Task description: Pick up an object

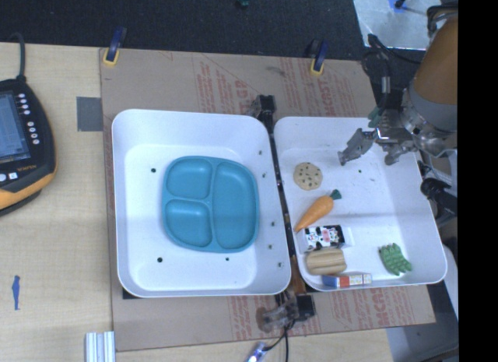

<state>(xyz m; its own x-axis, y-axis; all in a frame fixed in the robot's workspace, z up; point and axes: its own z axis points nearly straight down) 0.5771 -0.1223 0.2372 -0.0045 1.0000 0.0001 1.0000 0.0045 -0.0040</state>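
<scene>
- Reaching in from the right edge, the arm [436, 72] is seen over the upper part of the right bin [405, 212], its orange band above the grey wrist.
- The gripper [372, 150] is held above the bin's upper area, with one finger [352, 149] angled out to the left and the other to the right; the fingers are spread wide and nothing is seen between them.
- The candidate objects are found in the right bin, apart from the gripper: a cookie [307, 175] near the left wall, a carrot [317, 210] just below it, a printed card [324, 236], a tan block [324, 261] touching or just beside the card, a small tube [346, 280] at the lower rim, and a green item [394, 259] at the lower right.
- The left bin [136, 197] is occupied by a blue divided plate [210, 203] lying flat at its centre.
- Both bins are set side by side on a brown cardboard sheet [194, 80], which is fastened by two clamps [114, 47] at its far edge.
- The sheet is laid on a light wooden bench [47, 259]; a control pendant [19, 146] rests at the left edge.
- Dark flooring [171, 2] is visible beyond the bench.
</scene>
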